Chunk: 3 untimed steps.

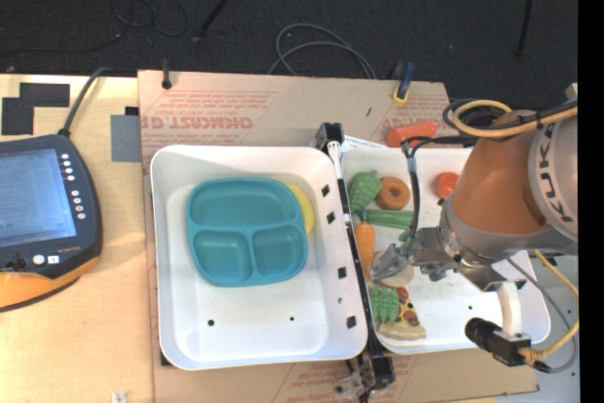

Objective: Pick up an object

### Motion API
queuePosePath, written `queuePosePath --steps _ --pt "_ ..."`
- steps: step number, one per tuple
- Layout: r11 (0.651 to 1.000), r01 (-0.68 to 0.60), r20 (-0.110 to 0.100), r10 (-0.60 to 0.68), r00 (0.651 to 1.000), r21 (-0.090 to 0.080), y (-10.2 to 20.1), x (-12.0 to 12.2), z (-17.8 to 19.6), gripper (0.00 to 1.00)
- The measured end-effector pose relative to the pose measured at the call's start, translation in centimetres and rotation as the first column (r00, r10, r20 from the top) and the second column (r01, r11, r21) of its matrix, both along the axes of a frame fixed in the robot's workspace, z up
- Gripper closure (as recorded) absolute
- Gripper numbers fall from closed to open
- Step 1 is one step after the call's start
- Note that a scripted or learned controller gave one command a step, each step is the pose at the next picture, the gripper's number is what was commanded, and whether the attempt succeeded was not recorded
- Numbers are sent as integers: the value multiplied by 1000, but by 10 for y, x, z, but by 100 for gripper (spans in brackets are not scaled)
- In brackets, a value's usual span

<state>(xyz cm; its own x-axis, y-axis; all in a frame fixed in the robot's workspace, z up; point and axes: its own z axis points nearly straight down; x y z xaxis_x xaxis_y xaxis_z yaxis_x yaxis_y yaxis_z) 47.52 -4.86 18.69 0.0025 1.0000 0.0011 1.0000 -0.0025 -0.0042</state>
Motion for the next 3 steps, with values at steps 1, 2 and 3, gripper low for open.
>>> queuePosePath --steps 1,2,3 --pt "1000 0 0 0 1000 0 0 0 0 0" --pt "1000 5 3 -5 1000 -5 -36 0 -103 0" --pt "1000 3 5 -3 1000 -2 -34 1 -89 100"
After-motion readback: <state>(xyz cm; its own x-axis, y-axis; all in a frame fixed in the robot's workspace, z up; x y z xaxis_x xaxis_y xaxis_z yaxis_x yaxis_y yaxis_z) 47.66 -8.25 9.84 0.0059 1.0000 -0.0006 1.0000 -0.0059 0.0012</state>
